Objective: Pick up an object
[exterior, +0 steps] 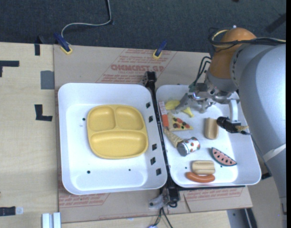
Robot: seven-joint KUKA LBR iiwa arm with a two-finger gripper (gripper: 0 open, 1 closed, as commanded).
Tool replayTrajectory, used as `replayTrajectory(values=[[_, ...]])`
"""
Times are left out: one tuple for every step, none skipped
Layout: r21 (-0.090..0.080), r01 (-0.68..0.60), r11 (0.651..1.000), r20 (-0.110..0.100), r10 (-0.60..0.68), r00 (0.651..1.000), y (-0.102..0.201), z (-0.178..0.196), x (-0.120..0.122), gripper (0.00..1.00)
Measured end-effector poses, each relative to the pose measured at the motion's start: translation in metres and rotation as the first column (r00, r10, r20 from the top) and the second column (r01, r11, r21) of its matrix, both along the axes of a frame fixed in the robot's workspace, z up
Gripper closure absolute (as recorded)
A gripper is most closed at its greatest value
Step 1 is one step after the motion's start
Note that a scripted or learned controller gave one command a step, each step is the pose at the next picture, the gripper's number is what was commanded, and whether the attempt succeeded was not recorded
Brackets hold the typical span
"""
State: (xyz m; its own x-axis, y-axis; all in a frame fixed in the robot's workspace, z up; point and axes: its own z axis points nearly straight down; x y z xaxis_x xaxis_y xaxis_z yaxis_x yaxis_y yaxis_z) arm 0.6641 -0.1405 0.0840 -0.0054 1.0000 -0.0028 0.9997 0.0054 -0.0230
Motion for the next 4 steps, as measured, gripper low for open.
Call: replayTrajectory(values=[[-0.003, 0.002, 1.000, -0.001, -0.002, 1.000, -0.0005, 0.0095, -0.0004, 1.00], [-0.004, 0.002, 1.000, 0.005, -0.002, 1.000, -0.0003, 0.0104, 0.0009, 0.00], [0.002, 0.002, 1.000, 0.006, -0.002, 1.000, -0.0012, 0.0010, 0.0015, 0.00], [-0.004, 0.004, 1.000, 0.008, -0.004, 1.000, 0.0055, 0.0013, 0.0012, 0.00]])
